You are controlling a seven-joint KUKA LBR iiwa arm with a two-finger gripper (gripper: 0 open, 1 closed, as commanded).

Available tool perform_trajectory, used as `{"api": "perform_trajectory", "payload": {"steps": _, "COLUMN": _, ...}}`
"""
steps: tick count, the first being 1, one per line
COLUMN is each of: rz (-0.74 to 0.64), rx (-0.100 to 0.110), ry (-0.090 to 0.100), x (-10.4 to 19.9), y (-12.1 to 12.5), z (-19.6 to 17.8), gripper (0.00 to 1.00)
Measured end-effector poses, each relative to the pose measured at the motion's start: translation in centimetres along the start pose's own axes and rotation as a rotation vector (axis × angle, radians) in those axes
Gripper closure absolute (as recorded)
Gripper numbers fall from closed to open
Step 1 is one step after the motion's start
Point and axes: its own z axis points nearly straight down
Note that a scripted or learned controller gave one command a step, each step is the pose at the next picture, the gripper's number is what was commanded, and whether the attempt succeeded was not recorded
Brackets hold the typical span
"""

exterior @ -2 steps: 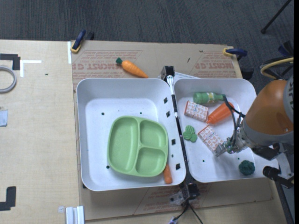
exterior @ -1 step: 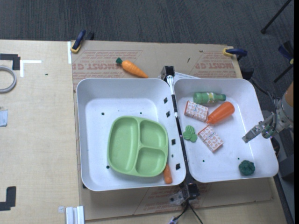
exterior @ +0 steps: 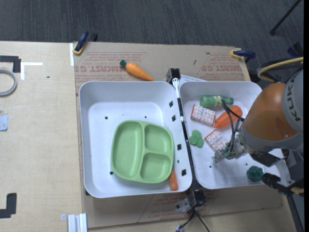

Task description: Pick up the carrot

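Carrots number three from what I can see: one on the cardboard behind the bins, one in the left bin jammed beside the single green divided plate, one in the right bin. That bin also has a green bottle, two snack packets, and a green leafy toy. Gripper hangs over the right bin, can't tell if it's holding anything.

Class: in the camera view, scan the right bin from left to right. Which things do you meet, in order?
Green leaf toy → pink box → green bottle → orange carrot → dark green toy. The second pink box and the hand are left out: their places overlap the others.
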Motion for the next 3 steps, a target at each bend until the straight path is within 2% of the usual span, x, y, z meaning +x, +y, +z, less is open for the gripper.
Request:
{"api": "perform_trajectory", "payload": {"steps": 1, "rz": 0.154, "rx": -0.002, "ry": -0.003, "x": -5.6, "y": -2.0, "z": -13.7, "gripper": 1.0}}
{"api": "perform_trajectory", "payload": {"steps": 2, "rz": 0.526, "rx": 0.001, "ry": 0.0, "x": -3.0, "y": -1.2, "z": -3.0, "gripper": 1.0}}
{"api": "perform_trajectory", "payload": {"steps": 3, "rz": 0.329, "rx": 0.0, "ry": 0.0, "x": -9.4, "y": -3.5, "z": 0.0, "gripper": 1.0}}
